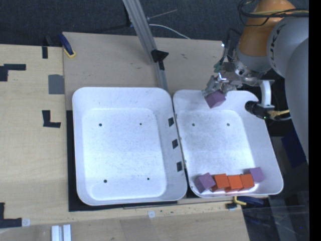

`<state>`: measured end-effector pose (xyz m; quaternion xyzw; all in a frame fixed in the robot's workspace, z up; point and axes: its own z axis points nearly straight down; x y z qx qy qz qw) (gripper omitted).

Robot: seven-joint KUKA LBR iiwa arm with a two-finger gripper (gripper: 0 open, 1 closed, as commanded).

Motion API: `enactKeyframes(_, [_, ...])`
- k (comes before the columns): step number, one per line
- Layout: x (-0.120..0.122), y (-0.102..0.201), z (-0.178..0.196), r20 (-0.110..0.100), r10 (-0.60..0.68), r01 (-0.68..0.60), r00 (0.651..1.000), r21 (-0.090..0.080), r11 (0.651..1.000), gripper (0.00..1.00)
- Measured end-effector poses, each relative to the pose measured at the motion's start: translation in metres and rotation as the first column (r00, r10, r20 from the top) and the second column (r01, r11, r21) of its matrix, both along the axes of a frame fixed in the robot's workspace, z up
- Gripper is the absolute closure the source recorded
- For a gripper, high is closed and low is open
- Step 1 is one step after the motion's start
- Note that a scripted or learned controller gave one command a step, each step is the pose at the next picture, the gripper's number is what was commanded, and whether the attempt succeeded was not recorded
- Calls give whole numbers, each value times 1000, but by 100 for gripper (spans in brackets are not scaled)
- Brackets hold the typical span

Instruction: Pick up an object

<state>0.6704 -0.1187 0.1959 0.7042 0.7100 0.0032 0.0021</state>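
My gripper (pixel 215 90) hangs over the far edge of the right bin (pixel 261 134), shut on a purple block (pixel 216 99) that is lifted off the bin floor. Along that bin's near edge lie several more blocks in a row: a purple block (pixel 204 182), an orange block (pixel 221 181), a second orange block (pixel 234 183), a third orange one (pixel 246 181) and a small purple block (pixel 257 174).
The left bin (pixel 80 134) sits beside the right one, with black clips along the shared rim. A slanted metal post (pixel 143 29) rises behind the bins. The grey arm with its orange band (pixel 266 19) fills the upper right.
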Motion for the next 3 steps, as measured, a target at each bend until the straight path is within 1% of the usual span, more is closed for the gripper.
enactKeyframes(1, [-9,0,-101,-12,-6,6,1000,-1,1000,100])
enactKeyframes(2, [-8,86,1,-1,1,-1,1000,1,1000,100])
enactKeyframes(3, [4,162,-5,-9,1,-1,1000,1,1000,100])
